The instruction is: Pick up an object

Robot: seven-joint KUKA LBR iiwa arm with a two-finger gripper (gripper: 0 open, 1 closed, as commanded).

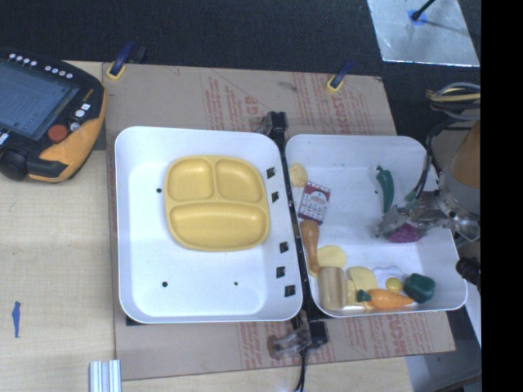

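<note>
The right white bin point(359, 149) holds several toy foods. My gripper point(399, 219) reaches in from the right and sits low at the bin's right side, directly over a purple piece point(404, 234) that shows just below it. A green chilli point(384, 186) lies a little above and left of the gripper. Whether the purple piece is gripped cannot be made out.
Along the right bin's left and front walls lie a red-and-white box point(315, 202), an orange stick point(310, 247), yellow pieces point(331, 257), a carrot point(384, 300) and a dark green piece point(420, 287). The left bin point(139, 243) holds a yellow divided plate point(217, 202). A teach pendant point(45, 117) rests at far left.
</note>
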